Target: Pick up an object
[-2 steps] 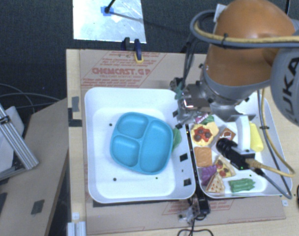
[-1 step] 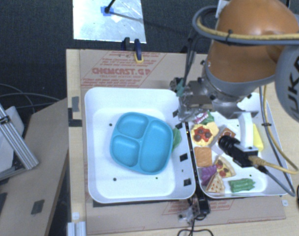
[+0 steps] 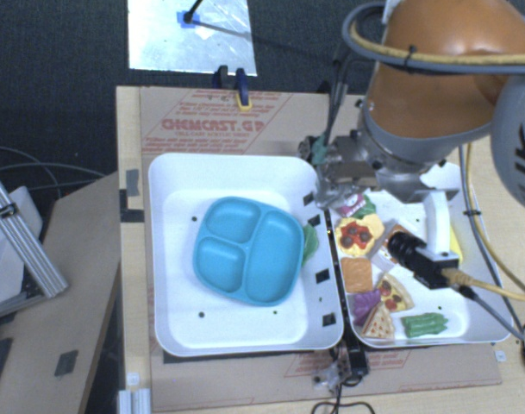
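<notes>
The gripper hangs low over the far left corner of the right bin, right against the wall it shares with the left bin. The bulk of the wrist hides the business end, so whether it is apart or together I cannot tell, and nothing can be seen held. The pickings are all in the right bin, packed along its left wall: a round pizza piece just in front of the gripper, then a toast square, a purple piece and two pizza slices touching one another toward the near left corner, with a green piece near the near edge and a white block toward the right side. Over in the left bin, a blue divided plate sits mid-floor with a green scrap tucked at its right edge. The round pizza piece looks the likeliest target, and here is the danger: it is flat and low, so a close could slide over it and come up with nothing. Crowding is a second risk, since a descent could nudge neighbours or pinch two at once. And so near the shared wall, the gripper could catch the rim rather than reach the floor.
</notes>
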Robot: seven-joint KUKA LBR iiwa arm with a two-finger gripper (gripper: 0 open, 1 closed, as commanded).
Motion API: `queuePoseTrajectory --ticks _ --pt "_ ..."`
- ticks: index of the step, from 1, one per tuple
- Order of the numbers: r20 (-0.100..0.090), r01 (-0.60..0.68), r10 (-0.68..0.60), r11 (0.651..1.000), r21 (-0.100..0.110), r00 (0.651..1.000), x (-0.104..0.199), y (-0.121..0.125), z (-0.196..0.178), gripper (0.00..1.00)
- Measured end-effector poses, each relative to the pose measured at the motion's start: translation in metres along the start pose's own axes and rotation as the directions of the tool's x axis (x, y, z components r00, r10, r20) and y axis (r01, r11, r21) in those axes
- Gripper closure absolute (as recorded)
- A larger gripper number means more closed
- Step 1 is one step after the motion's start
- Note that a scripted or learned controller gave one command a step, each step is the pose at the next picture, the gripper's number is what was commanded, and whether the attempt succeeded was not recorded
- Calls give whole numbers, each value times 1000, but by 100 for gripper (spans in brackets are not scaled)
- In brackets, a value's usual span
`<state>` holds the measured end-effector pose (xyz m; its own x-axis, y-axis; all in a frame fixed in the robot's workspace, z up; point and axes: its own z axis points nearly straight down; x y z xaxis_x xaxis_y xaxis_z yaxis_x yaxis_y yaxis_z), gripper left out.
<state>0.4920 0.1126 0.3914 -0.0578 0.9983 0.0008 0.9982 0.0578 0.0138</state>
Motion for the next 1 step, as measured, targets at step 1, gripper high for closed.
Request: queuePoseTrajectory --ticks 1 --pt "0 6 -6 1000 -2 1000 0 1 -11 100"
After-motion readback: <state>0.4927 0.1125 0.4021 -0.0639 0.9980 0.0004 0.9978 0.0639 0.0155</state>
